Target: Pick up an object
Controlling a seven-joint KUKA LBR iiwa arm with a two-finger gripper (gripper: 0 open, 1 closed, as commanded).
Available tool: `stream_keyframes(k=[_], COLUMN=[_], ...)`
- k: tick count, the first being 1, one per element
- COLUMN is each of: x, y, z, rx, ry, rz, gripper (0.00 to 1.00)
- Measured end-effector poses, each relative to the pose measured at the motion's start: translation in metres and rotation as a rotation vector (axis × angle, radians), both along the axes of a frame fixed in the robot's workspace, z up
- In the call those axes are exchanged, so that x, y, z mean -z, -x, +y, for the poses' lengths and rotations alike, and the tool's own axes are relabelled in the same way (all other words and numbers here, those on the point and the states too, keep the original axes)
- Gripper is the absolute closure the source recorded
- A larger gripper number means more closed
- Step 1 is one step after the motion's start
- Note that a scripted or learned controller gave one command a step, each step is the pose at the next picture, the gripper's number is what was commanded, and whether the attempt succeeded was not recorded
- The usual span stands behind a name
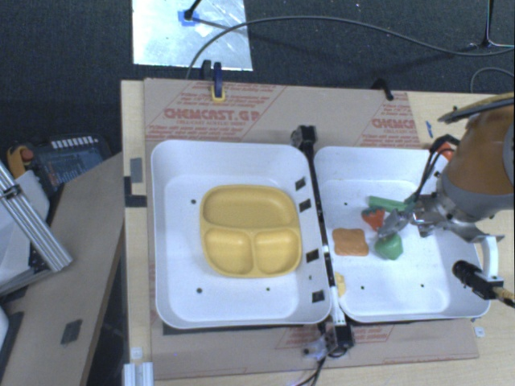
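Right bin (418, 300): tool (392, 230), finger state indiscernible, low over green block (389, 247) beside orange block (351, 241); advise centring on green alone, clear of neighbours, before lifting.

On the desk (265, 103) two bins sit side by side: the left bin (173, 215) holds a divided tray (245, 230) near its middle, while the right bin (402, 300) holds a flat block (351, 242), with the tool (392, 230) just right of it
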State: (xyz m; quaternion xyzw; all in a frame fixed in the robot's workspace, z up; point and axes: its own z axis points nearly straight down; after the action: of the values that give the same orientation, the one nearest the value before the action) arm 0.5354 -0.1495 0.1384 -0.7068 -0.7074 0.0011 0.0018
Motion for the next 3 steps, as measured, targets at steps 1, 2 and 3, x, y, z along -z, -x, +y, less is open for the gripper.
stream_keyframes(k=[1,2,3], x=[0.052,0.038,-0.006], y=[0.0,-0.001,-0.005], z=[0.001,0.0,0.005], rx=[0.0,0.0,-0.003], ry=[0.0,0.001,0.002], rz=[-0.001,-0.007,-0.01], gripper=[0.0,1.0,1.0])
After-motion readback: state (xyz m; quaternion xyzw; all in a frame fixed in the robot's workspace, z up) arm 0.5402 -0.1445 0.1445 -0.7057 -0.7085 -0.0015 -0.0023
